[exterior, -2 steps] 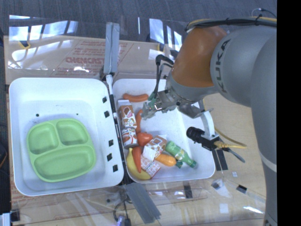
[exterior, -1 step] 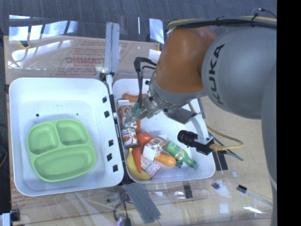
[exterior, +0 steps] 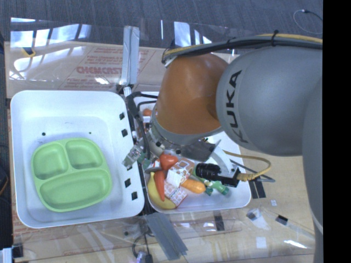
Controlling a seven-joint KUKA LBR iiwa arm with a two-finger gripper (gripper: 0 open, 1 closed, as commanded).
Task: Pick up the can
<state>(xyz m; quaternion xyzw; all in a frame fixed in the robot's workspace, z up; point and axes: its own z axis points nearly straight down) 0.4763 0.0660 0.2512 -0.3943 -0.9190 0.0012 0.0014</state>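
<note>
While the arm [exterior: 219,108] hangs low over the right bin [exterior: 244,200], the can [exterior: 175,181] is not yet lifted.
The can, if the white-and-red printed thing is it, lies at the bin's front, touching a banana [exterior: 156,199] and a carrot [exterior: 193,186]. It is probably light, thin-walled and smooth, so I would grip it across the middle, gently. The gripper [exterior: 141,153] is near the dividing wall; whether it is apart or together, I cannot tell.
</note>
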